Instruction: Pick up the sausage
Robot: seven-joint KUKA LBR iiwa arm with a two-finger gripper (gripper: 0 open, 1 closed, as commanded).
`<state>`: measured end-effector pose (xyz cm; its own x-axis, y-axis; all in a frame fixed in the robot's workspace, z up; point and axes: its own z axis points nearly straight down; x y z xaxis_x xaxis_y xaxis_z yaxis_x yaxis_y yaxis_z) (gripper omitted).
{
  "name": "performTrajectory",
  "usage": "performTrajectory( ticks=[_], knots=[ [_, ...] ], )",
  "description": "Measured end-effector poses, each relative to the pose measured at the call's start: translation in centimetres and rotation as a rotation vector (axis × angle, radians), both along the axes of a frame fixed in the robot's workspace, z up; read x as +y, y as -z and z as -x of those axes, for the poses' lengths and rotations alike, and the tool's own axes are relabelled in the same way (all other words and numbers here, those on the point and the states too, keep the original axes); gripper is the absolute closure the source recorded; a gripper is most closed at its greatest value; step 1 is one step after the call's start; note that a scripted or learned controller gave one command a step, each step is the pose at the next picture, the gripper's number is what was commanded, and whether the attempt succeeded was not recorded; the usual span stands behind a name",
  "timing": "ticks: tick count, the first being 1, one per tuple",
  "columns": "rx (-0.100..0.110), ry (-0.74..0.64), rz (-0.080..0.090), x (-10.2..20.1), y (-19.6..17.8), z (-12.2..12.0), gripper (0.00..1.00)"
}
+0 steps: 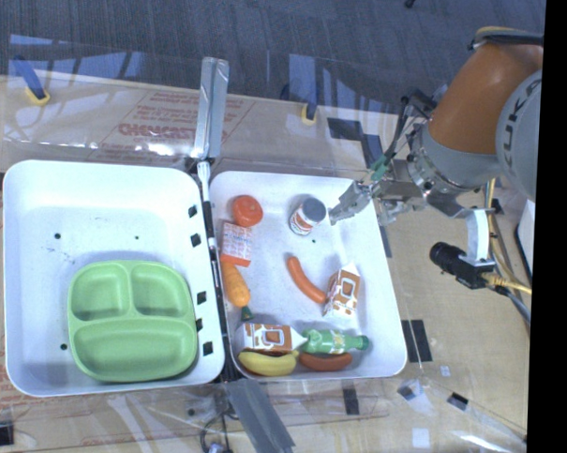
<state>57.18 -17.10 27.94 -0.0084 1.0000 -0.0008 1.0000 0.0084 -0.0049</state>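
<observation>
The sausage is a curved orange-red piece lying loose on the floor of the right bin, near its middle. A white and orange carton leans just to its right. My gripper hangs over the bin's upper right part, beside a small can. It is up and to the right of the sausage and well apart from it. Nothing shows in its grasp.
Around the sausage in the right bin lie a tomato, a packet, a carrot, a box, a green bottle, a banana and a dark red sausage-like piece. A green divided plate sits in the left bin.
</observation>
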Motion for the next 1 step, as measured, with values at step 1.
performTrajectory(
  ticks=[1],
  knots=[
    [0.0,-0.119,-0.001,2.16,10.45,4.09,0.0]
  ],
)
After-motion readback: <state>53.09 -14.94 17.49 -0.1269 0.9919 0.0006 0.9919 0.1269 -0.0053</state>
